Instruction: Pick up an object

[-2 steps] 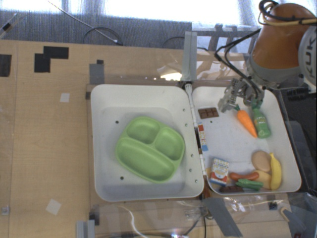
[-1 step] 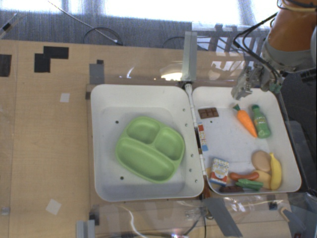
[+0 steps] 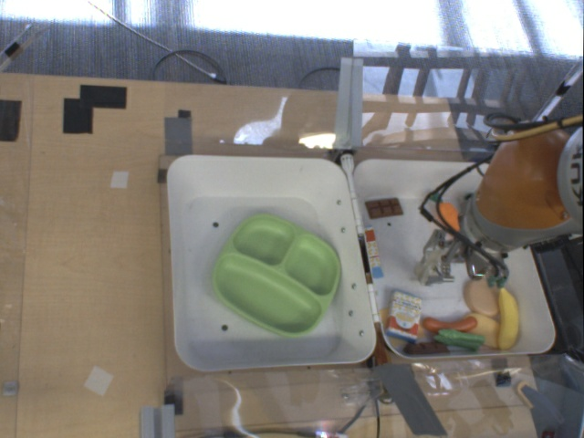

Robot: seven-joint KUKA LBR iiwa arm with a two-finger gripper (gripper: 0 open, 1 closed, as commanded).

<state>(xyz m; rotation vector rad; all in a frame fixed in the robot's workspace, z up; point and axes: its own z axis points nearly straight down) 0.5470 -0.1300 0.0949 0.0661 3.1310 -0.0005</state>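
Hanging low inside the right-hand shallow white bin (image 3: 544,334), the metal two-finger gripper (image 3: 436,268) is being shown in the camera view beneath the grey arm's orange band (image 3: 520,185), and whether anything is being pinched cannot be told, since the tips are being blurred against the white floor. No object is being seen between them. Candidate objects are being crowded along the bin's near edge: a yellow plastic banana (image 3: 508,318), a pale beige egg-shaped piece (image 3: 480,297), a red sausage-shaped toy (image 3: 449,323), a green bean-like piece (image 3: 459,339) and a small printed carton (image 3: 403,315), several of them touching. A brown chocolate-bar block (image 3: 383,208) is lying apart near the far wall. A descent into this cluster is being judged risky: neighbours could be nudged or two pieces caught. A green divided plastic plate (image 3: 276,273) is sitting in the left bin (image 3: 182,245).
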